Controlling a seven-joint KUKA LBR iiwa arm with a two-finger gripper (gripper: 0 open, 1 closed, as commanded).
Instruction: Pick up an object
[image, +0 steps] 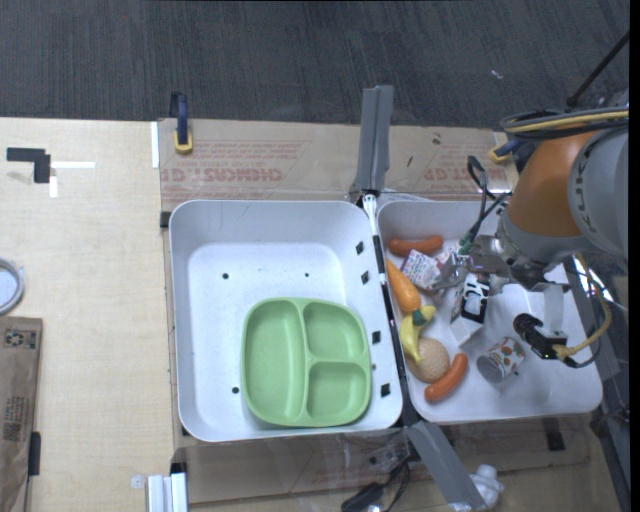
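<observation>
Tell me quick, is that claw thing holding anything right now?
Gripper: low in the right bin, among the toy food; whether it holds anything cannot be told.

Jumbled small items in the right bin (560, 395)

Carrot (402, 287) slanting beside hot dog (415, 244); banana (412, 333) touching tan ball (431, 359); sausage (446, 377) at front; patterned cup (502, 358) on its side; crumpled packet (421, 267).

Two white bins sit side by side: the left bin (195, 300) holds a green divided plate (305, 362) toward its lower right. In the right bin (520, 395), the gripper (462, 268) hangs among a carrot (402, 287), banana (412, 333), sausage (446, 377) and cup (502, 359).
</observation>
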